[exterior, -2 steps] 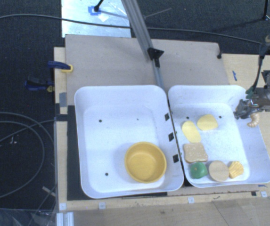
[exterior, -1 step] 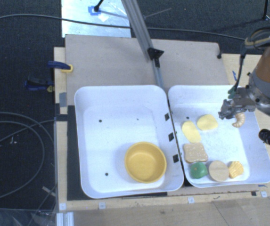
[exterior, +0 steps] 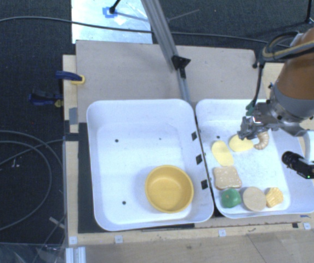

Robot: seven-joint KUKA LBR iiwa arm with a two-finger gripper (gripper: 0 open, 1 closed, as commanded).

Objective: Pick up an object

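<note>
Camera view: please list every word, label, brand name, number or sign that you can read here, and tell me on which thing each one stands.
No readable text anywhere.
The two white bins, the yellow bowl and the food pieces such as the toast carry no writing.
The small black device with a green light is too small to show any marking.

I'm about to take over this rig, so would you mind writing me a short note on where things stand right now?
Tool: low in the right bin, over the pale yellow piece beside the croissant; grip state cannot be judged.
Also in that bin: yellow oval, toast, green item, round cracker, shell pastry.
Left bin: yellow bowl.
Done: nothing visibly lifted.
Left: grasp and raise one item.
</note>
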